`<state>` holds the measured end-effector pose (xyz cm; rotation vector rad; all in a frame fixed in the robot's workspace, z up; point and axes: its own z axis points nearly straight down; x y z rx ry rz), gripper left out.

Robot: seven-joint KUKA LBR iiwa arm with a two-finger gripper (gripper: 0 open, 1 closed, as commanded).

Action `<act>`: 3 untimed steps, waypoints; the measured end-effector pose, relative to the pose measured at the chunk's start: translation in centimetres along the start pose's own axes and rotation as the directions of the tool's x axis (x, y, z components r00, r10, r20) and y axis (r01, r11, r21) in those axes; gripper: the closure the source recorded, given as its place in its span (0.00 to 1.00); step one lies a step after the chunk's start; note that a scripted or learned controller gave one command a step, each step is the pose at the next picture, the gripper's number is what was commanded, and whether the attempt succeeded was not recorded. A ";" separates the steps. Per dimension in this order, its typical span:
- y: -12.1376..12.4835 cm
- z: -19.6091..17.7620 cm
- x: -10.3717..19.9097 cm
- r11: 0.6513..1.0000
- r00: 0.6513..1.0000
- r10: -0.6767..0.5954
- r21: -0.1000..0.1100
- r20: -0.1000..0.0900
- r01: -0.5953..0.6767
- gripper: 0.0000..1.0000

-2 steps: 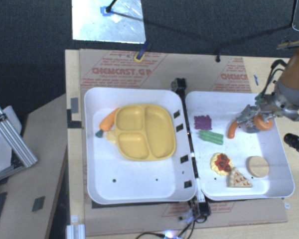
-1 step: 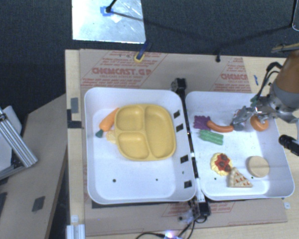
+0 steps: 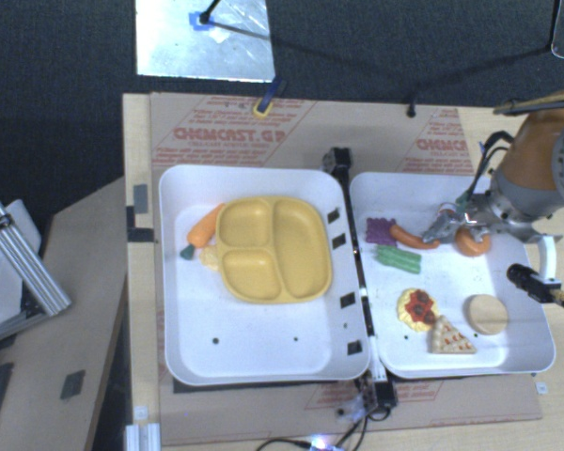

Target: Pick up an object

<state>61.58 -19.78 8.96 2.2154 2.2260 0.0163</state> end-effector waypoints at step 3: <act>0.3 -10.3 -0.3 1.000 1.000 0.000 0.001 0.009 0.000 1.00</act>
